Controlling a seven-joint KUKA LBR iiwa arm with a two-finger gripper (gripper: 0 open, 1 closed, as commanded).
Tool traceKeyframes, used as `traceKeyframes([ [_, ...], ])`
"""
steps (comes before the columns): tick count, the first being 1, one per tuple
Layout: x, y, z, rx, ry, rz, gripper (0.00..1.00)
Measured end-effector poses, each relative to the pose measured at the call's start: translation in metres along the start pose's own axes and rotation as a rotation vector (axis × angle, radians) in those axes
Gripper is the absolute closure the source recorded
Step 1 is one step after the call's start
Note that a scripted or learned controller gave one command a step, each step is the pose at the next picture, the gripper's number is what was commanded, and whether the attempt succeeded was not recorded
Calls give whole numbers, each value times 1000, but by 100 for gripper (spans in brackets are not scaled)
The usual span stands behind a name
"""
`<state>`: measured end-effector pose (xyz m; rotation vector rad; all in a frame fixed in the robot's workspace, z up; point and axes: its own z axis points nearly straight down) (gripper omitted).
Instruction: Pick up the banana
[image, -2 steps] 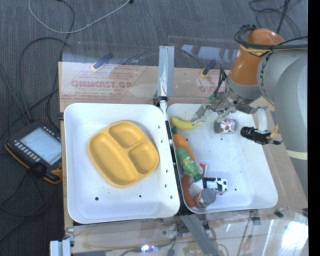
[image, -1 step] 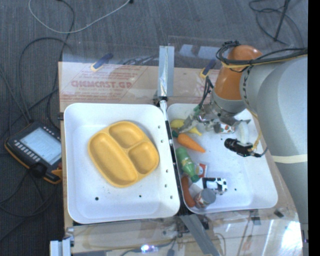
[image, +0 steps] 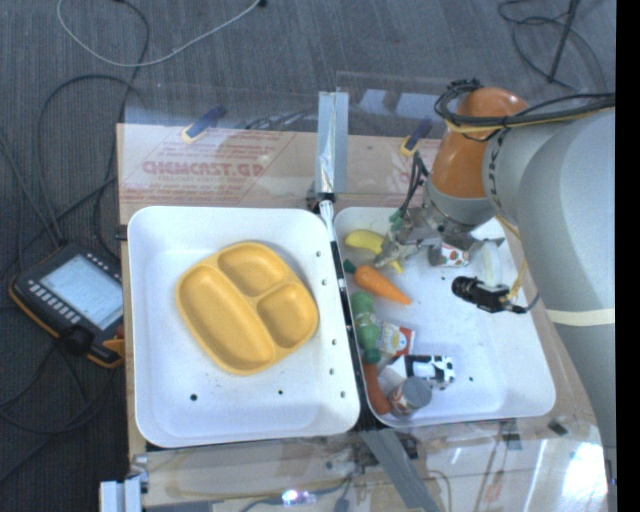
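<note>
Gripper (image: 402, 243) low in the right bin (image: 520, 390), at its upper left part, just beside the banana (image: 364, 241); whether open or closed, impossible to tell, the wrist hiding most of it. Banana lying near the bin's upper left corner, close to the wall, nothing visibly clamping it.

Likely trouble: a close beside the fruit rather than around it, or a nudge pushing it against the wall. Carrot (image: 381, 284) just below the banana, easy to catch instead. Possibly a snag on the black cable part (image: 480, 293) near the wrist.

Further out: green pieces (image: 366, 330) and a red-and-white packet (image: 396, 342) along the left wall, a black-and-white toy (image: 432, 369) and a grey-lidded can (image: 410, 395) lower down. Left bin (image: 160, 400) holding a yellow divided plate (image: 205, 300); handheld pendant (image: 70, 295) off the bench.
</note>
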<state>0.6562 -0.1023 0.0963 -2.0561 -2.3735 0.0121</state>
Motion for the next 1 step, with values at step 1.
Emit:
traceKeyframes([
  [1, 42, 17, -87, -3, 3, 142, 100],
])
